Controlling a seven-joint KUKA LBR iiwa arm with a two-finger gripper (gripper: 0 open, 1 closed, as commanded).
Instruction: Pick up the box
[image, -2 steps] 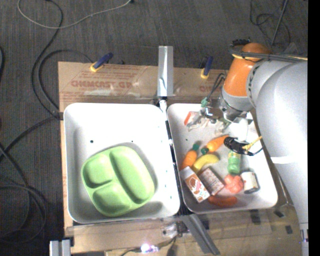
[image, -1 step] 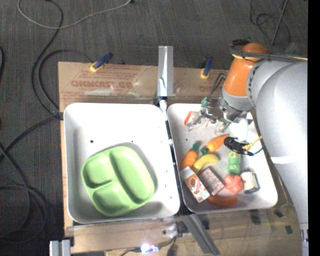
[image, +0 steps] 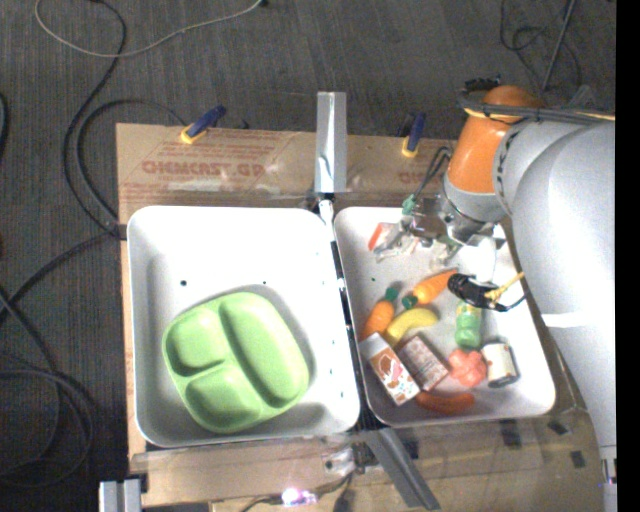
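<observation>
- While the gripper (image: 412, 232) sits at the far end of the right bin (image: 352, 262), finger state can't be told.
- Box (image: 390, 368) lies at that bin's near-left, touching the banana (image: 412, 322).
- Descend square to its long sides, avoiding the banana.

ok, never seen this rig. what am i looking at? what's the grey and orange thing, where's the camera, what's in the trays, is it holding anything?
One fixed camera looks down at a slant on a bench with two shallow white bins. The big grey shape with the orange band is a robot arm reaching in from the right. Its gripper sits over the far end of the right bin; whether its jaws are open or shut I cannot tell, and I see nothing between them.

The left bin holds a green divided plate. The right bin holds a heap of toy food: a carrot, a banana, a small can, and two small boxes, one white and red, one brown. The task is picking up a box; both lie in the bin.
</observation>
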